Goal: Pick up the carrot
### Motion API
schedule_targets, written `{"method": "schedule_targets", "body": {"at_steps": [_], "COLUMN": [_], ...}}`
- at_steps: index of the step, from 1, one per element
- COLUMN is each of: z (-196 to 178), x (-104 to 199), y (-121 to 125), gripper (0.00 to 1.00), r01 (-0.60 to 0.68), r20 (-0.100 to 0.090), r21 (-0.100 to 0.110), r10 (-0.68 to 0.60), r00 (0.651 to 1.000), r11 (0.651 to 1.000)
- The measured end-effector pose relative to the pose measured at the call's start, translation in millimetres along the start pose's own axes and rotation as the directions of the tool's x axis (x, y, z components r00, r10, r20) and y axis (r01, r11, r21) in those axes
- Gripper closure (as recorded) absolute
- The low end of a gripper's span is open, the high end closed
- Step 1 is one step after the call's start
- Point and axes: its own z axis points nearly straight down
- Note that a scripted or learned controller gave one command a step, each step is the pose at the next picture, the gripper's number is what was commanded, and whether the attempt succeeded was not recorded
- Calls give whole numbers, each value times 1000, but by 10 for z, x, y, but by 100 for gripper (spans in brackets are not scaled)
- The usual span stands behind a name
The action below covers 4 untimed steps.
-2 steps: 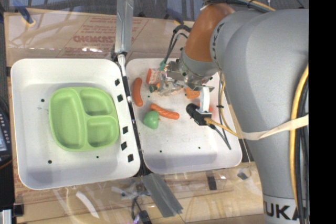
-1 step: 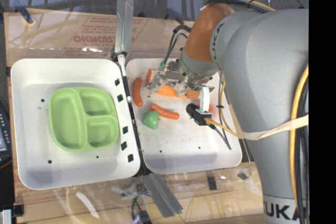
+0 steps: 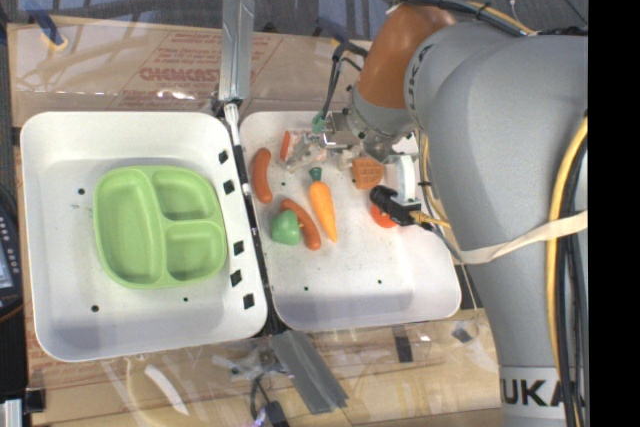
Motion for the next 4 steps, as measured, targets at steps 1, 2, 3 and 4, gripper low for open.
{"method": "schedule_targets", "body": {"at_steps": [1,2,3,4], "z": [11,7,-4,-82], "x": [-70,92,-236,-244], "y": [-440,-785,-1080,-1078], "gripper": [0,0,0,100], "r01": [278,-129,-118,-113], "r20": [-3,-1,0,1], "r21": [4,4,1,5], "r10": [-278,129,118,113], "r00": [961,992,993,994], "r11": [961,992,993,994]}}
